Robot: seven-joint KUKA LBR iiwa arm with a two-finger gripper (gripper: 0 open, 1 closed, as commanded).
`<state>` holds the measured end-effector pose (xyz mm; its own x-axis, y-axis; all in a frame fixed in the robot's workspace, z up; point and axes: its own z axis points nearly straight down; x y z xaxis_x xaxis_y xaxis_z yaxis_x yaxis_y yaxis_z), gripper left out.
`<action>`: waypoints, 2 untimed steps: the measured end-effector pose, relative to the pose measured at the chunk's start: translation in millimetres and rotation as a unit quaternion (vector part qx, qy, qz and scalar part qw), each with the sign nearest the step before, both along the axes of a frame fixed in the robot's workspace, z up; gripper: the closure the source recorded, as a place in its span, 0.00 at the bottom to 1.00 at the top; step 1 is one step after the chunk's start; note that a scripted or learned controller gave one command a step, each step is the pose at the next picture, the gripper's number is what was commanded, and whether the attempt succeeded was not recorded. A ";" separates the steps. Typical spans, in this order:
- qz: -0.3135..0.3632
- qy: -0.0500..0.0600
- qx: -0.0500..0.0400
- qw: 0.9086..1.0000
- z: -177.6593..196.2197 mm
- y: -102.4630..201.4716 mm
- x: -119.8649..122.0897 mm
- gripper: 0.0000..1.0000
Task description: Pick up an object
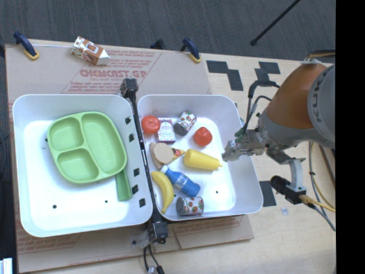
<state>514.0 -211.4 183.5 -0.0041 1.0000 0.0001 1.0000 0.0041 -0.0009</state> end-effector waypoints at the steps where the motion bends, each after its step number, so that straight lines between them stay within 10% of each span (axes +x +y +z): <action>1: 0.001 -0.001 0.000 1.000 53.4 0.5 59.1 1.00; 2: 0.001 0.002 0.000 1.000 -31.6 1.2 53.9 1.00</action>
